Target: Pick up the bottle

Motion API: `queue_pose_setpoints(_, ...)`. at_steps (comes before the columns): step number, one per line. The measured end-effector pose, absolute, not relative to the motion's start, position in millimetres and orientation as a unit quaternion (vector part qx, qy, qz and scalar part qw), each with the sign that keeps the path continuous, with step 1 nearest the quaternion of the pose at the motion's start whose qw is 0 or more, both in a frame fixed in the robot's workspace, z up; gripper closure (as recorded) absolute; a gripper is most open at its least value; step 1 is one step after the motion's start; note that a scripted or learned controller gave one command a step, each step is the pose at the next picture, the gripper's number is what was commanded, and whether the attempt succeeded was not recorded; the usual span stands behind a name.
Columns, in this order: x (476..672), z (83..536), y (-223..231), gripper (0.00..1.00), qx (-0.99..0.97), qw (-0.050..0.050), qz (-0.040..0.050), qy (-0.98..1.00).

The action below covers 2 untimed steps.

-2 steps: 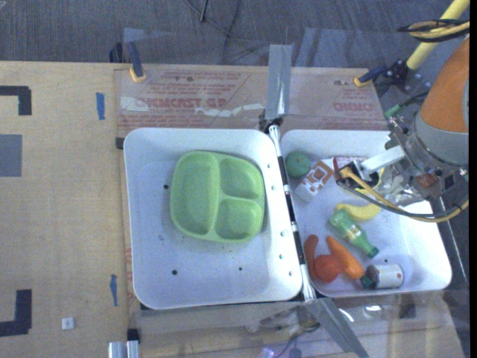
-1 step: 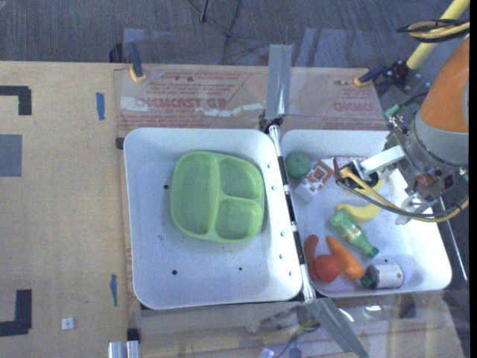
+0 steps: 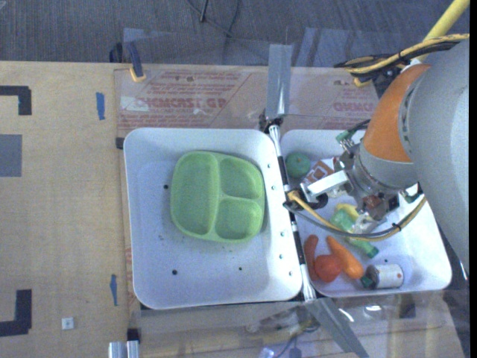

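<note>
Dark grey carpet (image 3: 89, 13) runs along the top of our view, with a black cable (image 3: 216, 2) looping across it. Below lies the tan worktop (image 3: 56, 200), marked on its left with black tape corners (image 3: 19, 99) and short blue tape strips (image 3: 100, 105). A sheet of printed cardboard (image 3: 186, 99) sits under the far edge of the two bins.

Moving right, we come to the left bin (image 3: 145, 271), shallow and white. A green divided plate (image 3: 218, 195) lies in it, toward the far right part, with three compartments facing up. A few small dark specks dot the floor of that bin.

Next is the right bin (image 3: 432, 263), touching the left one along a shared rim. At its far left corner we see a green round fruit (image 3: 298, 163). Beside it lies a brown and white packet (image 3: 320, 171). Toward the near side lie a red pepper (image 3: 311, 246), a red tomato (image 3: 326, 268) and an orange carrot (image 3: 346, 257), close together. Just right of the carrot lies the bottle (image 3: 384, 276), on its side near the front wall of the bin, white with a darker end toward the carrot.

Above the middle of this bin hangs the tool (image 3: 365, 215), low over a yellow-green item (image 3: 347, 218). We cannot tell how the tool is set. The grey arm (image 3: 447, 125) with its orange band (image 3: 391, 121) fills the right side, trailing yellow cables (image 3: 417, 49).
</note>
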State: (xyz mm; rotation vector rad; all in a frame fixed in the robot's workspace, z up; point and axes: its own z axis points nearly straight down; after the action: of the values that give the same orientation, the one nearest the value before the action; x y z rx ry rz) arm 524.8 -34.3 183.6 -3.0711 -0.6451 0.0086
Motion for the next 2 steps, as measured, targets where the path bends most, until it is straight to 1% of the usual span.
queue_pose_setpoints(2,524.8,183.6,-34.2,0.00,-0.979,0.002,0.0028,-0.205)
